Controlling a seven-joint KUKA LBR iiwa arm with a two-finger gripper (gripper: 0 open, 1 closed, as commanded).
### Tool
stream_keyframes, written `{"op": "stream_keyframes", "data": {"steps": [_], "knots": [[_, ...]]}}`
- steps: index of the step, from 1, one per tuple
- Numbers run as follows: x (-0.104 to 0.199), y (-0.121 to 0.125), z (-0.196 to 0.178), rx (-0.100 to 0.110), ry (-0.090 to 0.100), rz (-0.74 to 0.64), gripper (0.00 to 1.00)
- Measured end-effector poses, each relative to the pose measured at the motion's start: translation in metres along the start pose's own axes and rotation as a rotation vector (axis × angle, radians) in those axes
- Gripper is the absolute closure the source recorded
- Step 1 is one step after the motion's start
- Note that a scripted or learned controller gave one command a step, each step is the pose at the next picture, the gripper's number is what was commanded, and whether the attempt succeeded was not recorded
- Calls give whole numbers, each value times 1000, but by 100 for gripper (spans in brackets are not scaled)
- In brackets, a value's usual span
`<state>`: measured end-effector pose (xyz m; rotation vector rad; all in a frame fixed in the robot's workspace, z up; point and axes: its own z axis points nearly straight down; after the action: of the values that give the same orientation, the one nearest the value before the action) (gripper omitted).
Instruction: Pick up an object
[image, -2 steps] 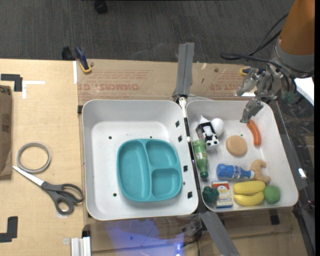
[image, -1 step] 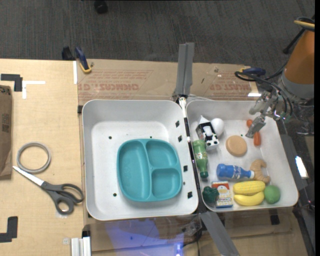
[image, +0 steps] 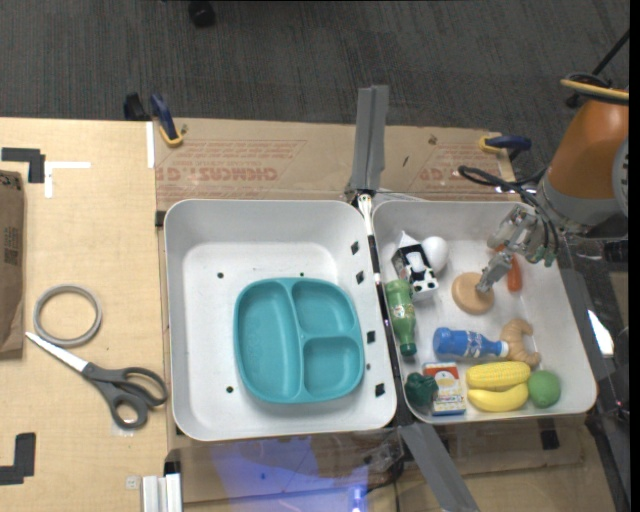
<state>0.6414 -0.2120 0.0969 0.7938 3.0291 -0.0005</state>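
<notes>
My gripper (image: 498, 270) hangs low in the right bin (image: 578, 310), near its back right. It sits just above a round tan wooden piece (image: 470, 294), with a small orange-red object (image: 514, 276) right beside it. From this angle I cannot make out whether anything is in its grasp. To its left lie a black and white toy (image: 414, 268) and a white ball (image: 434, 250). A green bottle (image: 401, 314), a blue bottle (image: 468, 345), two yellow banana-like pieces (image: 498, 376), a green fruit (image: 544, 388) and a small printed box (image: 447, 389) fill the bin's front.
The left bin (image: 195, 300) holds a teal divided plate (image: 300, 338). On the bench to the left lie scissors (image: 105, 380) and a roll of tape (image: 67, 314). The arm's orange band (image: 592, 140) rises at the right edge.
</notes>
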Motion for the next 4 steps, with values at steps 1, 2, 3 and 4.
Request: {"op": "stream_keyframes", "data": {"steps": [1,2,3,4], "knots": [[-1,2,-12,-1,-6,-4,100],[26,30,-114,1,4,43,100],[75,-28,4,2,7,-40,100],[75,-28,4,2,7,-40,0]]}}
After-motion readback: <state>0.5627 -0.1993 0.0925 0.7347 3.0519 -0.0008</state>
